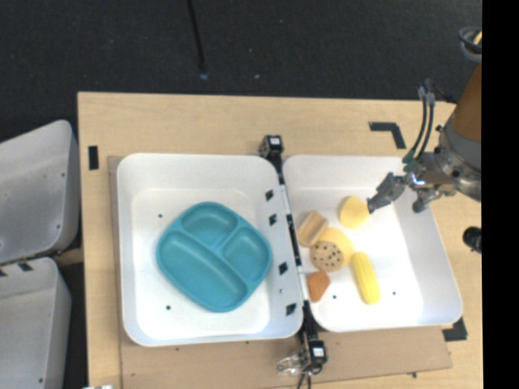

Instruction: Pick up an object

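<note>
Pale counter (186, 124) carried two bins; in the right bin (422, 298) a small yellow lump (353, 211) sat beside my fingers (383, 194), whose state I couldn't tell. It looked light, smooth; I'd pinch its sides.

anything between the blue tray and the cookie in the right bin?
Yes. In the camera view, the divider where the two bins' rims meet runs between the blue tray and the cookie; otherwise only bare white bin floor.
</note>
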You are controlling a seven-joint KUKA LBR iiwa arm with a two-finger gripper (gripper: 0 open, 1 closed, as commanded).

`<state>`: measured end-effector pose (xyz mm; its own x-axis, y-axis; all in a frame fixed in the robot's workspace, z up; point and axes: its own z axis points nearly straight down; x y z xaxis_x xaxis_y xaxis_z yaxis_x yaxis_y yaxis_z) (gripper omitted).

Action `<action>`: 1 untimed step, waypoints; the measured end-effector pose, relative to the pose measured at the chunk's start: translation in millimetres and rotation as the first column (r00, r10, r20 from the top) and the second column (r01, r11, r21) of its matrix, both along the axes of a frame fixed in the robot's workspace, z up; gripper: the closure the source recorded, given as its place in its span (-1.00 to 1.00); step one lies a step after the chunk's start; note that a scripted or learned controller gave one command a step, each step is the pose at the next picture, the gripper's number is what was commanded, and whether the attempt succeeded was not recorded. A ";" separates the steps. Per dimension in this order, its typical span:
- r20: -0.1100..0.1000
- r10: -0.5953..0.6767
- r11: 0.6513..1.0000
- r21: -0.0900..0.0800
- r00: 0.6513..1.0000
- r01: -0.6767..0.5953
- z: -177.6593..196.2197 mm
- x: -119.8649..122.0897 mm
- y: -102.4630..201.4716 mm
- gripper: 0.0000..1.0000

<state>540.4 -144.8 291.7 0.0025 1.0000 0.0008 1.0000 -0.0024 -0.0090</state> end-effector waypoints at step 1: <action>0.010 0.003 1.000 -0.002 1.000 -0.003 5.4 1.7 0.2 -1.00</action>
<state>542.1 -144.7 297.1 -0.0009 1.0000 -0.0013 1.0000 0.0009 0.0015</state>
